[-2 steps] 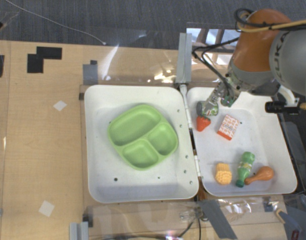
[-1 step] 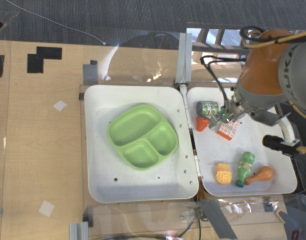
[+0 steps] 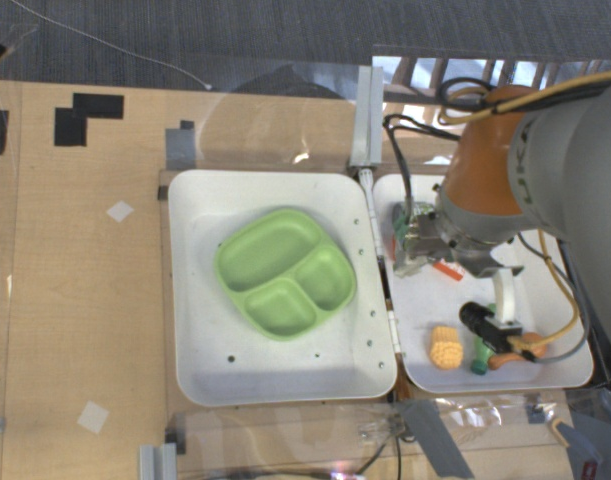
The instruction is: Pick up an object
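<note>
1. In the camera view, the grey arm (image 3: 560, 158) reaches in from the right and bends down over the right bin (image 3: 425, 308). Its orange band (image 3: 485, 168) sits above the bin's far half.
2. The gripper (image 3: 413, 246) is low at the bin's left wall, near the far corner. Whether it is open or closed cannot be told.
3. A small red piece (image 3: 446, 269) lies just beside the gripper.
4. A yellow toy corn cob (image 3: 445, 348) lies toward the near edge. It is stubby and knobbly, and well apart from the gripper.
5. An orange piece with a green end (image 3: 500, 360) lies just right of the cob.
6. The left bin (image 3: 285, 373) holds a green divided plate (image 3: 285, 273).
</note>
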You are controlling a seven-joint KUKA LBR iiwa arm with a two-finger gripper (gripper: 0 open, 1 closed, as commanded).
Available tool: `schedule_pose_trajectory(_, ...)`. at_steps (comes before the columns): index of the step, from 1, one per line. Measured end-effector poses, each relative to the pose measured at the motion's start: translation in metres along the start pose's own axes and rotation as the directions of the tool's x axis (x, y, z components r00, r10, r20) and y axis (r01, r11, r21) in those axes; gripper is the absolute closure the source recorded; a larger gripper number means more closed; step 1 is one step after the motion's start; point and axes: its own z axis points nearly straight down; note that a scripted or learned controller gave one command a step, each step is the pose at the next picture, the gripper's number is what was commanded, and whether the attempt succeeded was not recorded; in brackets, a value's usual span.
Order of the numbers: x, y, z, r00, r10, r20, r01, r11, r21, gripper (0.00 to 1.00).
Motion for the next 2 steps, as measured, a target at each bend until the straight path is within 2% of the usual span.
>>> schedule_pose_trajectory(1, 0.046, -0.051, -0.004, 0.913, -0.409, 0.0, 0.409, 0.913, -0.001, 1.0)
schedule_pose_trajectory(2, 0.068, -0.05, 0.0, 0.976, 0.216, 0.0, -0.216, 0.976, 0.0, 1.0)
